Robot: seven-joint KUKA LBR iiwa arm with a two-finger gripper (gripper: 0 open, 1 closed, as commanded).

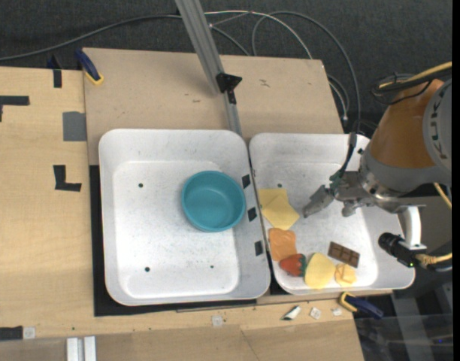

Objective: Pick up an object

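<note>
Brown chocolate bar (343, 254) lies long axis slanting down-right; claw (329, 202) hangs spread, grasping nothing.

Arm (410, 138) cut off at the right edge; red item (292, 264) half hidden behind yellow piece (319, 271).

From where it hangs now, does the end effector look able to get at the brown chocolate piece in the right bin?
Probably yes. The end effector hangs over the right bin, and the chocolate piece lies uncovered near the bin's front, apart from the yellow pieces beside it.
</note>
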